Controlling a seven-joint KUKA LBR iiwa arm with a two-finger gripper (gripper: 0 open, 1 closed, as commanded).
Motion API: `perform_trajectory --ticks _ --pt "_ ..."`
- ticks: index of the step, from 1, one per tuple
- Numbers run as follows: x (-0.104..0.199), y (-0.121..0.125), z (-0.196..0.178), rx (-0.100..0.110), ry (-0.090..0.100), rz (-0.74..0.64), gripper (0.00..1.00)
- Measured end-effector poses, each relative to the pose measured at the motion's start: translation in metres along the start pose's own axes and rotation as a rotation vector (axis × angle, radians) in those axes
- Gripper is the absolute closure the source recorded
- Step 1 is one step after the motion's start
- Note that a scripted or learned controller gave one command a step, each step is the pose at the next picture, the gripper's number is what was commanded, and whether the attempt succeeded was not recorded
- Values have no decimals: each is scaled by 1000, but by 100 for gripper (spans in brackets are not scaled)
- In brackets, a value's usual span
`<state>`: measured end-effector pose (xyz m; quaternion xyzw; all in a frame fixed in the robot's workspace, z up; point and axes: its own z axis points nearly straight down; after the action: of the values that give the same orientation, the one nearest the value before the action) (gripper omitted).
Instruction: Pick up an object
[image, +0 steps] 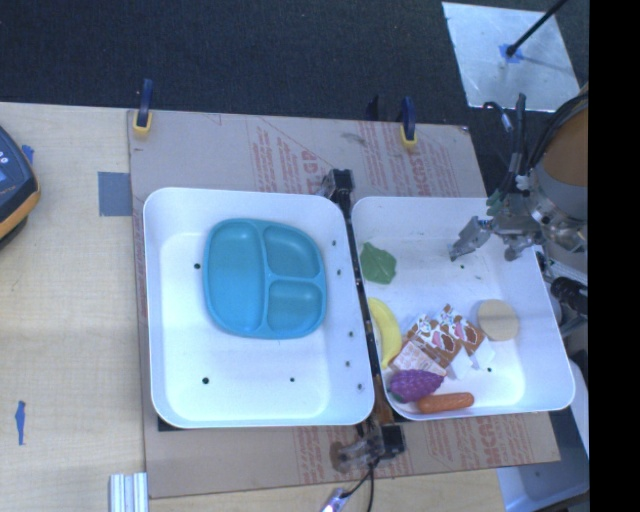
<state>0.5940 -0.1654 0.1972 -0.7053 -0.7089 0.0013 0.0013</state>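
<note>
Toys (banana, carrot, grapes) crowd the right bin's near corner; gripper hangs above, fingers spread, grasping nothing.

Right bin: far half open floor; near half crowded by banana, waffle, grapes, carrot.
</note>
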Motion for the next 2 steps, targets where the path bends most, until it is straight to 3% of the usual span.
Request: perform_trajectory --ticks 1,2 --pt "33 -80 37 2 0 1 0" --pt "59 -77 88 -23 -7 -1 0"
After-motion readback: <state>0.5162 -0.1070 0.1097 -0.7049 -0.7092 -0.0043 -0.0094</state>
